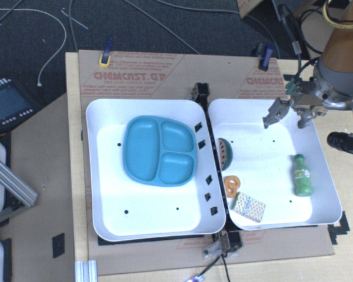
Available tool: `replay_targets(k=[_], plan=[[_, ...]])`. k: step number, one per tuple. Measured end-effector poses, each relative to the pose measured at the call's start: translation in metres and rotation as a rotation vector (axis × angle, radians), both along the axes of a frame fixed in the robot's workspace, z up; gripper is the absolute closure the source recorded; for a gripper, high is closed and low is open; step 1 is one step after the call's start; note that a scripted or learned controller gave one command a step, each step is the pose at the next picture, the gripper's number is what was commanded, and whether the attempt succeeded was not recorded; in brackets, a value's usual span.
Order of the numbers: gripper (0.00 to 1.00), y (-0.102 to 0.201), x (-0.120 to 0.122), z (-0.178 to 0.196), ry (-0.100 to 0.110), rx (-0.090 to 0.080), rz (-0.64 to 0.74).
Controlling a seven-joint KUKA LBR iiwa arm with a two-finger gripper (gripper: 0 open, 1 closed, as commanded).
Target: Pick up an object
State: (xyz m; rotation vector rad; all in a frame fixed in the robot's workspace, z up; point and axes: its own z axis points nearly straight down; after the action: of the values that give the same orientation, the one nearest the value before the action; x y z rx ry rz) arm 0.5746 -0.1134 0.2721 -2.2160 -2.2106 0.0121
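Camera view: open jaws (289,116) over right bin's (326,181) bare back.

You see the gripper (289,115) open above the right bin (265,116), a green bottle (302,175) near that bin's right wall, a pretzel (232,185) beside a patterned packet (249,207), a blue divided plate (160,150) in the left bin (106,175).

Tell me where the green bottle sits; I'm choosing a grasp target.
The green bottle lies in the right bin, near its right wall, below the end effector in the camera view, right of the pretzel.
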Motion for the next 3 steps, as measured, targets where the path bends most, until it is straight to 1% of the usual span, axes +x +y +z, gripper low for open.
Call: replay_targets(k=[1,2,3], plan=[[0.00,0.000,0.002,0.007,-0.012,-0.002,0.003],[0.00,0.008,-0.005,-0.046,-0.008,0.000,0.002],[0.00,0.010,-0.010,-0.108,-0.006,0.000,0.002]])
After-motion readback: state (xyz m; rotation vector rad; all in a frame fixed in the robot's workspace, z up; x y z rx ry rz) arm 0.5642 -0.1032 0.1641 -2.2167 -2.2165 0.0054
